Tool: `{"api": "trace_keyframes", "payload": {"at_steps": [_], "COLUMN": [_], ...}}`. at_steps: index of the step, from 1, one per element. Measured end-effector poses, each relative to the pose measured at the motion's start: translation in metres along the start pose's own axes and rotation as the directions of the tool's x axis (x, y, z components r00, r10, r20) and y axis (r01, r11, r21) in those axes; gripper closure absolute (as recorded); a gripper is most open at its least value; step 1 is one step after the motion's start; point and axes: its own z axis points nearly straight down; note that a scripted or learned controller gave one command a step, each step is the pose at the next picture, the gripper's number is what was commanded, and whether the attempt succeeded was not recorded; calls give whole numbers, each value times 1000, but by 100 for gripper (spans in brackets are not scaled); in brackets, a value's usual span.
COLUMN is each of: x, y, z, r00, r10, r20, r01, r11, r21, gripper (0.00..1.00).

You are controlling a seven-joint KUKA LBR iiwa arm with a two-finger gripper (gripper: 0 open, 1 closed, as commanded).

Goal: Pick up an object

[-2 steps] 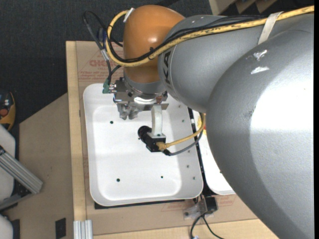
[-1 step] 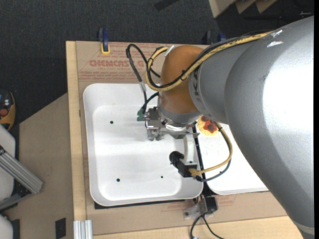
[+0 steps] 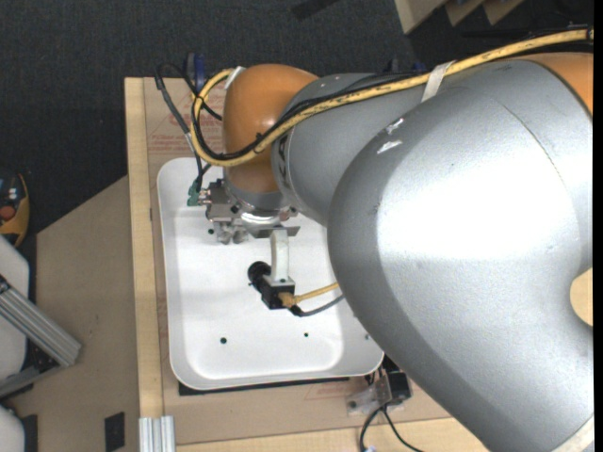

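Flat tan bench point(image 3: 151, 365) over a dark, rough floor point(image 3: 75, 45). On the bench, a white bin point(image 3: 217, 309), smooth and shallow, with round corners. Bare white room along the bin's left and near edges, with two tiny dark dots point(image 3: 223, 340) close to the near edge. Big, round, shiny grey arm point(image 3: 452, 234) over the bin's right side, with a smooth orange band point(image 3: 259, 102) above the wrist. Gripper point(image 3: 226, 226) down by the bin's far left corner. Cannot tell how wide open, or whether holding anything. Cannot tell where the object is.
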Motion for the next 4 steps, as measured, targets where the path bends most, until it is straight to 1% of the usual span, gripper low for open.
{"api": "trace_keyframes", "payload": {"at_steps": [1, 2, 3, 4], "x": [-28, -3, -18, 6], "y": [-49, -112, -110, -32], "z": [23, 21, -24, -130], "r00": [1000, 1000, 1000, 1000], "r10": [9, 5, 8, 4], "r20": [1, 0, 1, -3], "r01": [-9, -5, -8, -4], "r11": [1000, 1000, 1000, 1000], "r21": [5, 2, 1, -12], "gripper": [100, 100, 100, 100]}}
